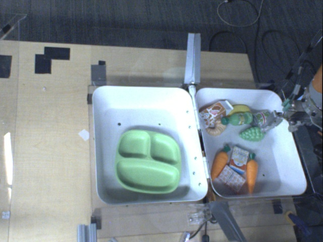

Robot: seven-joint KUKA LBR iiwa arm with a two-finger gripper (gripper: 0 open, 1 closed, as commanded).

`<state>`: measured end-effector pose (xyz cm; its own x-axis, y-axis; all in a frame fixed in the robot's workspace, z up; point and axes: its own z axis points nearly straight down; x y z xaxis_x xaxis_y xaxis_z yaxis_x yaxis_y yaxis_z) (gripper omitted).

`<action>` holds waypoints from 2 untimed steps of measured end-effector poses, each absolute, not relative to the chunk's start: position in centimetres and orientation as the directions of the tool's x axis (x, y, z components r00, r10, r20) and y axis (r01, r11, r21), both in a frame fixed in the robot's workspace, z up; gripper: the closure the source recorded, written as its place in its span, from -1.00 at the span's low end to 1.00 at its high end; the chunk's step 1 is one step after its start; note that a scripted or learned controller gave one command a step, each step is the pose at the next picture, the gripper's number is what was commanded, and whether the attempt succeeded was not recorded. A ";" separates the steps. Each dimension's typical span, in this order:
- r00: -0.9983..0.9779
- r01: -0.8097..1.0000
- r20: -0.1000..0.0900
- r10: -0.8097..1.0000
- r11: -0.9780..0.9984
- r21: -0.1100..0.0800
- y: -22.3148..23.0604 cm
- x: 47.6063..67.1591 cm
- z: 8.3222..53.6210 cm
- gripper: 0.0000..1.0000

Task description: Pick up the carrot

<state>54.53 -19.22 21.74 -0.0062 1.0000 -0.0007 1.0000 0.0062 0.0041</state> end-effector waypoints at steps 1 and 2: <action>0.004 1.000 0.000 1.000 -0.004 0.003 -14.3 53.8 9.9 -1.00; -0.261 0.965 -0.009 0.965 0.261 0.019 -13.0 50.2 9.0 -1.00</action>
